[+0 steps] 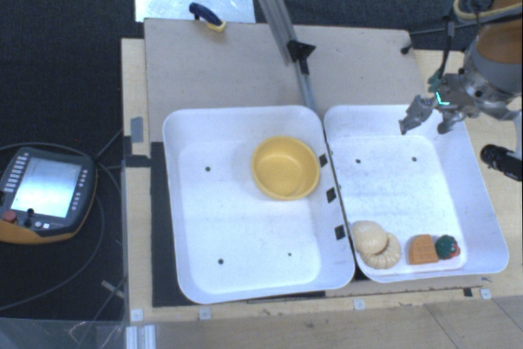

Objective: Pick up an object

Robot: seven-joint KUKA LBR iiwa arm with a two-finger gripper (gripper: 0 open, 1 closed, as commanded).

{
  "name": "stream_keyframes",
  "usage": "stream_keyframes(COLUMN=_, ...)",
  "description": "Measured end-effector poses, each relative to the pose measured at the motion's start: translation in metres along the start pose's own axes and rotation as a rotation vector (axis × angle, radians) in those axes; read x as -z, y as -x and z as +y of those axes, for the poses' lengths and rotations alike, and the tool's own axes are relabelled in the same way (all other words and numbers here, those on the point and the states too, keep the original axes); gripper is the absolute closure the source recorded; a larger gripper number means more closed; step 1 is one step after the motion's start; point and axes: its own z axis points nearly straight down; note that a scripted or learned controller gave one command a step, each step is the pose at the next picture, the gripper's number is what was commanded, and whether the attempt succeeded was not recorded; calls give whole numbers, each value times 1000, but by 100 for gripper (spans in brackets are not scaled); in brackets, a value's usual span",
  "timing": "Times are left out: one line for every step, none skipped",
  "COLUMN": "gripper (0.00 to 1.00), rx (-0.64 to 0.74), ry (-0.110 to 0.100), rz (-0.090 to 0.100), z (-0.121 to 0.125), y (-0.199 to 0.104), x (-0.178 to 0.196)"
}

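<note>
Looking for writing, I find none that I can read: the pendant (45,194) at the left has a bright screen and small buttons, but any text on it is too small and washed out.

The arm (498,45) comes in from the right, with its orange band near the upper right corner. Its wrist bends down toward the far right part of the right bin (482,212). The gripper (430,117) hangs above the far edge of this bin, and its two fingers point down and to the left. They stand apart with a clear gap, and nothing is between them. A small green light shows on the gripper body.

In the right bin, three things lie along the near edge, well apart from the gripper. A pale bun (368,238) touches a ring-shaped pastry (384,252), and to their right is an orange block (422,249) with a dark green piece (447,246) against it; what this green piece is, I cannot say for sure.

In the left bin (196,241), a yellow bowl (285,167) stands upright near the far right side, close to the wall between the bins.

Behind the bins, a metal pole (274,0) runs across the bench (229,65), and a blue and yellow clamp (207,16) lies at the far edge.
</note>
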Motion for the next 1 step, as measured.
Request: stream_keyframes(gripper=0, rx=0, ry=0, rz=0, z=0, y=0, x=0)
